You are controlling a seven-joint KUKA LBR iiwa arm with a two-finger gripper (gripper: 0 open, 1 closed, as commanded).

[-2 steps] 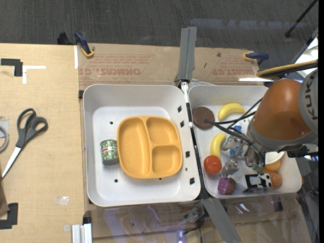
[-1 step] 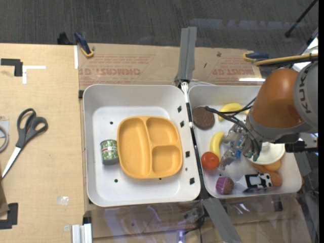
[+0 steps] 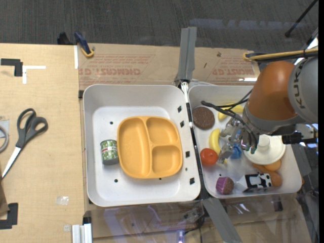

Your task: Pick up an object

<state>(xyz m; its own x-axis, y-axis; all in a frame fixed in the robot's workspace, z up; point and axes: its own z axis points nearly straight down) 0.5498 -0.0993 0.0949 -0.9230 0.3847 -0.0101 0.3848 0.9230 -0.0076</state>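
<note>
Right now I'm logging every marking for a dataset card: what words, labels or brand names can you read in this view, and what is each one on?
"KU", the start of a cut-off brand name, on the grey robot arm.
Red print, seen upside down, on the brown cardboard sheet behind the bins: too blurred to read for certain.
Label on the small green can in the left white bin: too small to read.
</note>
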